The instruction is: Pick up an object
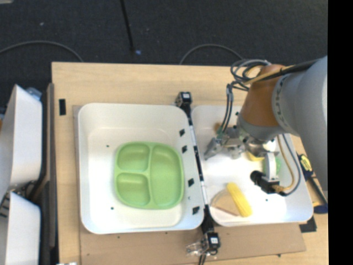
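You'll find the yellow toy (pixel 239 199) right of the green plate (pixel 149 174); it looks light, stiff and slick, so grip its middle, and whether the hand (pixel 215 148) is open or closed can't be told.

Two shallow white bins are counted on the bench (pixel 121 81): one left bin (pixel 94 137) and one right bin (pixel 298 203). One green plate (pixel 149 175), divided into three compartments, is counted in the left bin. In the right bin, one yellow corn-shaped piece (pixel 239 199) and one tan wedge (pixel 222 206) are counted at the near side. One further yellowish item (pixel 253 156), partly hidden farther back, cannot be identified. One arm (pixel 298 98) with one gripper (pixel 220 146) is counted.
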Motion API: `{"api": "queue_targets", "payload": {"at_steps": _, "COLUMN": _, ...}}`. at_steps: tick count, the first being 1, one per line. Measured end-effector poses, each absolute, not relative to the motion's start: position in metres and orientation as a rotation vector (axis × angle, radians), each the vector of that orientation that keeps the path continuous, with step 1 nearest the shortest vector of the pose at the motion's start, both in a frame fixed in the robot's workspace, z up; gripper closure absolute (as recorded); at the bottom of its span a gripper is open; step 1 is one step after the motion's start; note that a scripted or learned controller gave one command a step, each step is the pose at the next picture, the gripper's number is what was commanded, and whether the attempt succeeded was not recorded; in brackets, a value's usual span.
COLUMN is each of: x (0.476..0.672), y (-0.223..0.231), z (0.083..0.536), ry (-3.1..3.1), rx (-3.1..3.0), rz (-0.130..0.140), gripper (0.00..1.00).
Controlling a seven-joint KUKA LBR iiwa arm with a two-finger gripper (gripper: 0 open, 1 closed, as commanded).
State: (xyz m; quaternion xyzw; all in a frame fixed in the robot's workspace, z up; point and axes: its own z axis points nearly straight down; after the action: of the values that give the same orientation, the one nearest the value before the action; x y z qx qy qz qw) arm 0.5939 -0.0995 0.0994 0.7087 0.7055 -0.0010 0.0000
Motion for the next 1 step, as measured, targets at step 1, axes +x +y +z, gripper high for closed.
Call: {"api": "queue_targets", "payload": {"at_steps": 1, "x": 0.5952, "y": -0.1002, "z": 0.112, "ry": 2.208, "rx": 2.23, "rz": 0.003, "gripper": 1.0}}
